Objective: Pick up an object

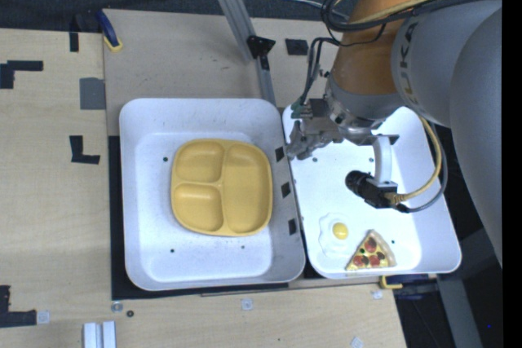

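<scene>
Gripper, state I cannot tell, hangs at the right bin's upper left; better to shift toward lower-right egg or pizza.

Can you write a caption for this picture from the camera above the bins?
Robot gripper hovers over the right bin near a toy fried egg and pizza slice; a yellow divided plate fills the left bin.

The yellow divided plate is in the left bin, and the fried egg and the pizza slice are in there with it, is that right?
Not quite. The camera view shows the yellow divided plate in the left bin, but the fried egg and pizza slice lie in the right bin.
</scene>
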Tool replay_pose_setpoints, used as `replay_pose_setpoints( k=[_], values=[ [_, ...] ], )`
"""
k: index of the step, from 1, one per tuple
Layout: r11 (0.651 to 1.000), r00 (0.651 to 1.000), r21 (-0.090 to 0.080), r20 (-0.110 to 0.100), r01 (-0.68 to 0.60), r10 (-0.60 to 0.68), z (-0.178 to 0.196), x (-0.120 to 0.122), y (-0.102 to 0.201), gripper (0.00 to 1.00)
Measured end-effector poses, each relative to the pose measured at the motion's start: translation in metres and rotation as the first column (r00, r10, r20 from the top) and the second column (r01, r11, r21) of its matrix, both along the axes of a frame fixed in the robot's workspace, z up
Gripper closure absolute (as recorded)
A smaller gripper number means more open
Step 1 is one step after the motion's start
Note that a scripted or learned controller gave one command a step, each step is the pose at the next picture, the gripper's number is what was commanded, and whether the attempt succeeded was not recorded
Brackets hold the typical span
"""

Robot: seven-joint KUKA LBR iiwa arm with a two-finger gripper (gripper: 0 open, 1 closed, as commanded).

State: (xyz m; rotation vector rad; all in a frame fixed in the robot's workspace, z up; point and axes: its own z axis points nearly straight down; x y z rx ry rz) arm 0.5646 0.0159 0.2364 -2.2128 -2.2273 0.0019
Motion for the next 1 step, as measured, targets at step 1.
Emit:
replay_pose_setpoints(
  k=[1],
  values=[
    [1.000,1.000,0.000,0.001,0.000,0.000,-0.0031,0.0168,0.0590,1.00]
  ],
)
